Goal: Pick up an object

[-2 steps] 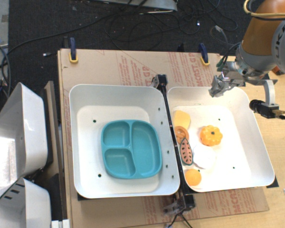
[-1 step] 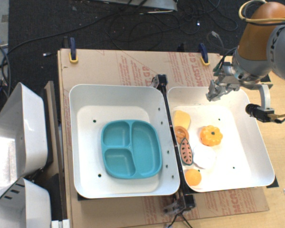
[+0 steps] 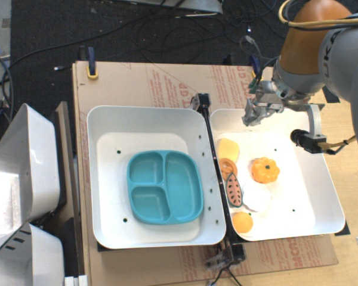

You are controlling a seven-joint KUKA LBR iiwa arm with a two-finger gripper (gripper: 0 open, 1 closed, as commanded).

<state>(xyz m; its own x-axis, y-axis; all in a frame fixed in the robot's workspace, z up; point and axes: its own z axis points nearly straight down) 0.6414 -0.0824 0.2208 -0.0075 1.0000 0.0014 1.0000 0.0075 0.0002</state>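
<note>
Hanging above the right bin (image 3: 322,177) with nothing held, the jaws (image 3: 251,119) look together, so they must spread before dropping straight onto the little orange pumpkin (image 3: 265,170) just below.

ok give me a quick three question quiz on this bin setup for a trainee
1. True or false: the teal divided plate lies in the left bin.
2. Multiple choice: the gripper hangs over which part of the right bin?
A. its far edge
B. its near right corner
C. its middle
3. Short answer: which item lies right beside the watermelon slice, on its far side?

Key
1. True. The plate sits in the middle of the left bin.
2. A. The gripper is above the far edge, apart from the orange pumpkin and the other toys.
3. The small orange ring-shaped piece, just nearer than the yellow block.
</note>
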